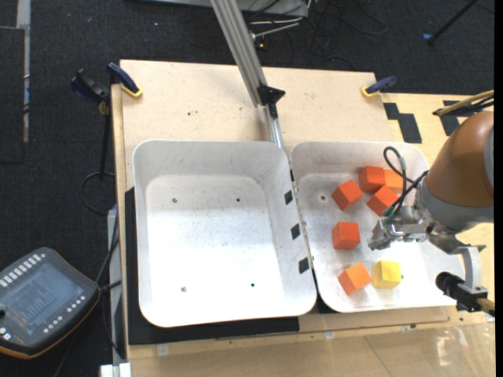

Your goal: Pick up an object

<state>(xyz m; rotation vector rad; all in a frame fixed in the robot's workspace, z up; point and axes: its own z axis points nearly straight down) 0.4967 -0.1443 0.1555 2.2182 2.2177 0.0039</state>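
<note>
My gripper [383, 239] hangs low in the right bin [314, 163], and I cannot tell how it is set. The yellow block [387, 274] is my nearest target — it lies just beside the gripper, on the side toward the bin's near rim, with an orange block [354, 278] close at its left. Another orange cube [346, 235] sits left of the gripper — I'd judge a short drop toward the yellow one is what counts

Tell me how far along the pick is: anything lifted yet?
Nothing looks lifted. Done: the arm has reached the right bin, with the tool low among the blocks. In hand: it hovers between the red-orange block and the yellow block, both resting on the bin floor. Left: grasping and raising one.
</note>
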